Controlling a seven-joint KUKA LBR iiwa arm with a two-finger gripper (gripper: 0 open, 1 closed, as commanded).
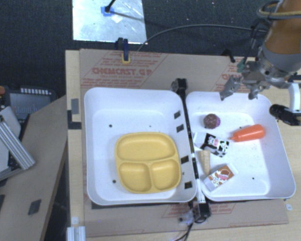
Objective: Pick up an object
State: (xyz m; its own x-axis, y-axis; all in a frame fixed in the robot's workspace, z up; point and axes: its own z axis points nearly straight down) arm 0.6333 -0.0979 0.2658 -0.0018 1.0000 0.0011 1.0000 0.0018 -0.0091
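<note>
We see two shallow white bins side by side on the bench: the left bin (98, 134) carries a yellow divided tray (147, 161) set toward its near right part, and the right bin (271, 174) holds the small things. The arm (288, 29) comes in from the right, grey with its orange band high, and its gripper (240, 88) hangs over the far rim of the right bin with the two fingers spread apart and nothing between them. Of the pickable things, the orange carrot (249, 132) lies below and slightly right of the gripper, on the bin floor near the right wall, well apart from the fingers. A small round purple piece (211, 120), perhaps a toy fruit though the view is too coarse to be sure, sits below and left of the gripper, nearer to it than the carrot. Near the divider lie a black-and-white patterned carton (214, 144), a pale cone (204, 160) just below it, and a flat printed packet (218, 177) nearest us. Nothing stands between the gripper and these things.
</note>
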